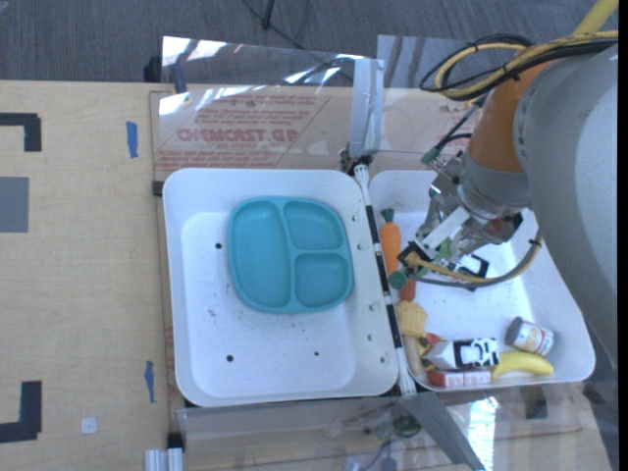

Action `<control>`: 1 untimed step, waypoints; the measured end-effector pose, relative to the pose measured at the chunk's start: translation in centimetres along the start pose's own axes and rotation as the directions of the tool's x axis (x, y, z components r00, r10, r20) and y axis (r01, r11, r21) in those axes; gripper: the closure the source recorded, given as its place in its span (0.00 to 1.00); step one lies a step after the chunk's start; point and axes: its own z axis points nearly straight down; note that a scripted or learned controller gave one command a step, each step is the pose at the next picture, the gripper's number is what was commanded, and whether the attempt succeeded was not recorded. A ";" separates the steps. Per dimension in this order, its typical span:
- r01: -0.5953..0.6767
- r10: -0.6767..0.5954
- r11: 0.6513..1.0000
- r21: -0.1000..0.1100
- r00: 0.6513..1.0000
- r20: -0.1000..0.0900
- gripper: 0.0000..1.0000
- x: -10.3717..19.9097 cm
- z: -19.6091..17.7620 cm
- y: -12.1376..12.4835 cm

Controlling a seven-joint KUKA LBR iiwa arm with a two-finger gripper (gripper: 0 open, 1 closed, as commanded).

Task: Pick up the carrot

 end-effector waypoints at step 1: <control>-0.167 0.167 0.986 -0.014 0.986 -0.001 1.00 5.8 2.1 -3.9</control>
